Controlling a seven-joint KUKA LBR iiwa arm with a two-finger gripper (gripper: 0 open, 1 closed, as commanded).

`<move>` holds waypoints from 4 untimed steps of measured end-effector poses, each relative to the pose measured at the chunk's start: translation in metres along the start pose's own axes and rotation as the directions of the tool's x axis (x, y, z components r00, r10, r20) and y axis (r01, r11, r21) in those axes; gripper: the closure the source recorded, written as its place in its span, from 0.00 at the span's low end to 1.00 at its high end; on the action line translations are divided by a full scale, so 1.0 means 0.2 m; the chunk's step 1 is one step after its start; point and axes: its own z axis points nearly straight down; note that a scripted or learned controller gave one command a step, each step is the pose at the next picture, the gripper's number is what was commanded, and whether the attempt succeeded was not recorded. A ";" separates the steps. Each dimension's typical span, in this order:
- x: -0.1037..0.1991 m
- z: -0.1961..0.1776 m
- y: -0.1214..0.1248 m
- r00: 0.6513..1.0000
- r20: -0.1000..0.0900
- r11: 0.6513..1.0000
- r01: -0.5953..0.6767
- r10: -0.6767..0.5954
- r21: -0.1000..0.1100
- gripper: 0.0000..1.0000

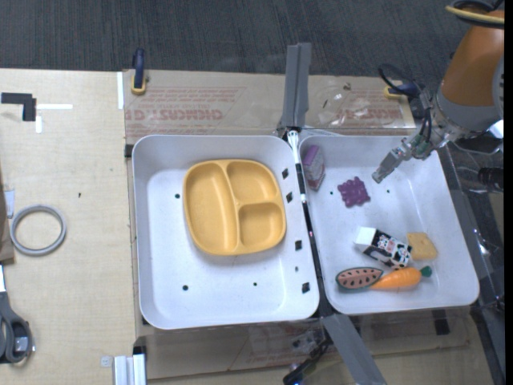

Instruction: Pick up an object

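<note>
We see two white bins side by side, the left bin (152,247) bearing a yellow divided plate (234,206). The right bin (449,207) holds a carrot (398,279), a watermelon slice (357,278), a black-and-white carton (383,245), a tan piece (422,247), purple grapes (353,192) and a purple packet (312,166) by its left wall. The gripper (386,168) hangs over the right bin's upper part, apart from them all; we cannot tell its grip.
</note>
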 end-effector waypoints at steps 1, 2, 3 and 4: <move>-0.17 -0.11 -0.01 0.994 0.001 0.994 0.113 -0.113 0.000 0.00; 0.05 0.33 0.09 0.995 -0.003 0.995 -0.103 0.103 0.002 0.00; 0.31 0.42 0.15 0.948 -0.003 0.948 -0.318 0.318 0.004 0.00; 0.31 0.42 0.15 0.948 -0.002 0.948 -0.318 0.318 0.004 0.00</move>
